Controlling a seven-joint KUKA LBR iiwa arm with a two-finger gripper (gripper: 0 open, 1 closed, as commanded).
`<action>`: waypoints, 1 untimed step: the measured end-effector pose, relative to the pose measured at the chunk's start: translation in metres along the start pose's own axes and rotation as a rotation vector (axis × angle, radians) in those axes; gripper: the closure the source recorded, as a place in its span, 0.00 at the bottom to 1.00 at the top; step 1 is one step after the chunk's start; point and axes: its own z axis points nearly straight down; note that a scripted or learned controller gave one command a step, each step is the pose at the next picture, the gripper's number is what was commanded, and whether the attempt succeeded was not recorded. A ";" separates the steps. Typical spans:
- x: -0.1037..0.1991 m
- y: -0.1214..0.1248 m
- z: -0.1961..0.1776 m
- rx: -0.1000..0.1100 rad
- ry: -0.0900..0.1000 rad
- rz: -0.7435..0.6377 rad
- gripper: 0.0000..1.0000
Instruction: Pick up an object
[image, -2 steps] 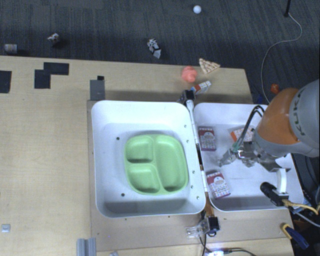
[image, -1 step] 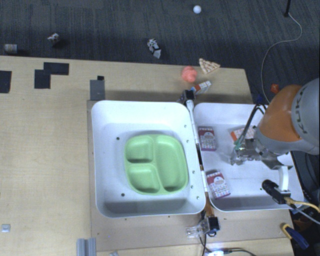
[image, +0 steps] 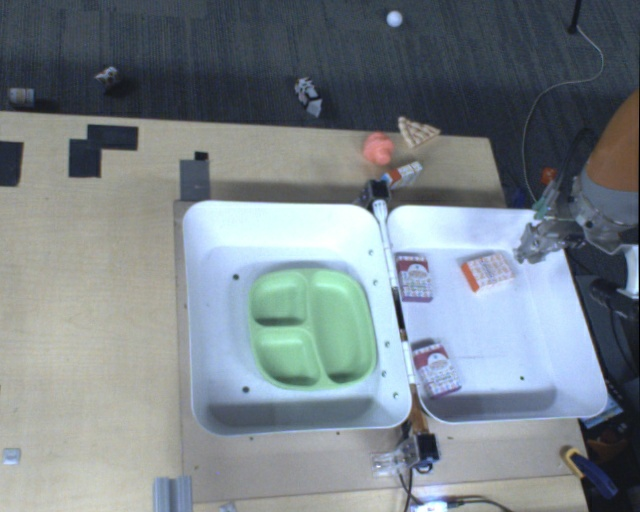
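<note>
Near edge of bench (image: 90, 400): small clear clip with wires (image: 405, 462) sat just below the seam between the two white bins, bare wood to its left

Left bin (image: 215, 250): 1 green three-compartment tray (image: 311, 327), centred, open floor all round it, not touching any wall

Right bin (image: 560, 330): 3 small packets total. 2 were red-and-white packets with matching print, both hugging the left wall by the seam: nearer one (image: 437, 367) close to the front-left corner, farther one (image: 414, 277) up the same wall, well apart from each other. 1 orange-and-white packet (image: 488, 272) lay tilted toward the back of the bin, right of the farther red one, free on all sides. Middle and right half of the bin floor were open, good room there

Arm came in from the right over the bin's back-right rim, grey body, orange band (image: 620, 150) up at the frame edge. Gripper (image: 532, 246) pointed down and left, tip just right of the orange-and-white packet, near it but apart, nothing between the fingers. Fingers too small and blurred, couldn't tell if apart or together

Beyond the bins on the bench: 1 pink ball (image: 379, 149), 1 wedge-shaped piece (image: 418, 132), 1 small tube-like item (image: 403, 175)

Far off on the dark carpet (image: 250, 50): 1 white ball (image: 394, 18), plus a few small bits of clutter
</note>
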 end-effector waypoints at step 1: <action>0.001 0.000 0.001 0.003 0.002 -0.001 0.00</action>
